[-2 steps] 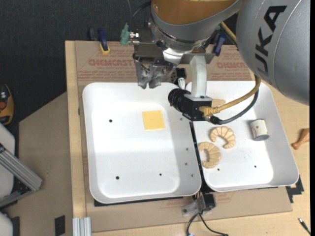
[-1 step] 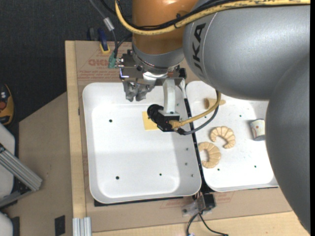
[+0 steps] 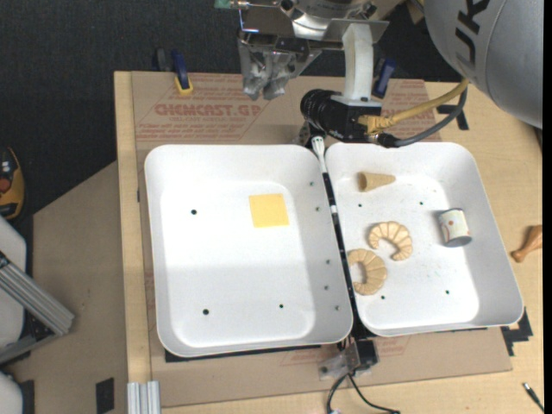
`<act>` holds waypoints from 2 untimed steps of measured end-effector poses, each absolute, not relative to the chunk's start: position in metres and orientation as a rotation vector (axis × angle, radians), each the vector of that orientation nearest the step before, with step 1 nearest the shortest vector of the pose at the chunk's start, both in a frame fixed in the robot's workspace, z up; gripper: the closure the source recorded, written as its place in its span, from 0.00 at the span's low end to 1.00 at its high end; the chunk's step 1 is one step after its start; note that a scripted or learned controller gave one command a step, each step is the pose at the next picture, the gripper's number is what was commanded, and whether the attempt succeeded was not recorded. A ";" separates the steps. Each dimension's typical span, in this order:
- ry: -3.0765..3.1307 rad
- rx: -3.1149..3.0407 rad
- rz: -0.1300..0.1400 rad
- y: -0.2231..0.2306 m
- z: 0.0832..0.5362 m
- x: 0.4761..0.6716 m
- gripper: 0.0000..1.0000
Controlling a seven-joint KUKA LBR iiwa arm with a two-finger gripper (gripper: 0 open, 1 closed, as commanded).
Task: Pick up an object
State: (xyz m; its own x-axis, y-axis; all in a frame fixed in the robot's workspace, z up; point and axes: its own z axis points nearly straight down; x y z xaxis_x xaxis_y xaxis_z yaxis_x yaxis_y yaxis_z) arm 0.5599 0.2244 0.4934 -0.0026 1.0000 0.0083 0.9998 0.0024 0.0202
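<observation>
Nearest, in the right bin (image 3: 483, 231), two croissants (image 3: 379, 257) lie together; a small cylinder (image 3: 452, 226) sits beside them, a cone (image 3: 374, 180) beyond. Left of that bin, a yellow square (image 3: 269, 210). Farther, above the bins' far edge, hangs the end effector (image 3: 267, 76), nothing between its fingers; its spread I cannot tell. Likely approach step: next, descend over one object. Tan worktop (image 3: 138, 128), dark floor.

Grey rounded arm (image 3: 492, 33), black lettering; metallic claw (image 3: 266, 80), green part, white bracket, tan cable
</observation>
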 end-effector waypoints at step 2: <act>2.221 2.214 0.028 0.225 0.495 0.482 1.00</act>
